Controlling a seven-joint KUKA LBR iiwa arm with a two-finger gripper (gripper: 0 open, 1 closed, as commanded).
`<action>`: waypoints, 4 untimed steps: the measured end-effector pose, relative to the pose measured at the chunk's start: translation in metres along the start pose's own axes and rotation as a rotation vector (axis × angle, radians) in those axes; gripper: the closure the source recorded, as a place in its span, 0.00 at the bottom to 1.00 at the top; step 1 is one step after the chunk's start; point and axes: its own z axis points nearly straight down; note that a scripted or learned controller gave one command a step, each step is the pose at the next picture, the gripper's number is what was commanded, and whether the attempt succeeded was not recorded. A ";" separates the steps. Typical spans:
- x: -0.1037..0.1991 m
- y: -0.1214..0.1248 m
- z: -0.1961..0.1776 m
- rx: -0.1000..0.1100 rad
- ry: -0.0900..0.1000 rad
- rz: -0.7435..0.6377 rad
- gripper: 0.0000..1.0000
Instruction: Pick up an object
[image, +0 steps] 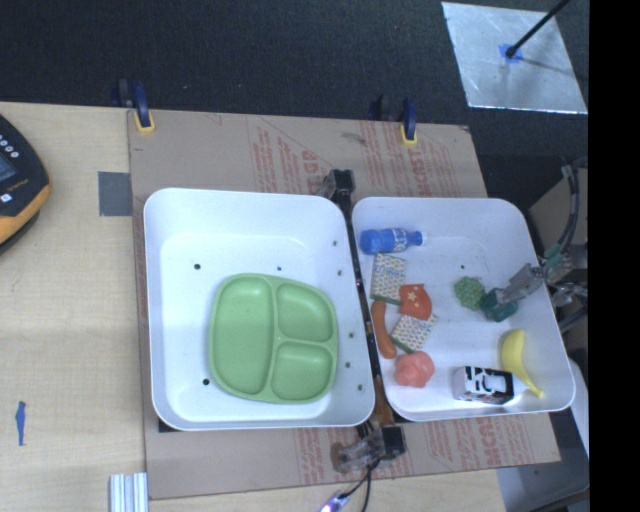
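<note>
The right bin (500, 222) holds several small objects: a blue bottle (389, 240), two patterned packets (389, 277), a red piece (416, 300), an orange sausage shape (382, 331), a pink-red ball (414, 369), a black-and-white can (485, 384), a yellow banana (517, 358), a green broccoli-like lump (468, 291) and a dark green object (497, 304). My gripper (520, 284) reaches in low over the bin's right rim. Its grey tip sits right beside the dark green object, seemingly touching it. Nothing is visibly lifted.
The left bin (180, 230) holds a light green divided plate (272, 338). Both bins rest on a cardboard sheet (250, 150) clamped at the back. A yellow-and-black device (15, 190) lies on the bench at the far left.
</note>
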 end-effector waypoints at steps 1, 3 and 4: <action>-0.002 0.141 0.110 0.003 0.001 0.000 0.00; -0.004 0.091 0.119 -0.004 -0.003 -0.004 1.00; 0.088 0.051 0.040 0.000 0.000 -0.002 1.00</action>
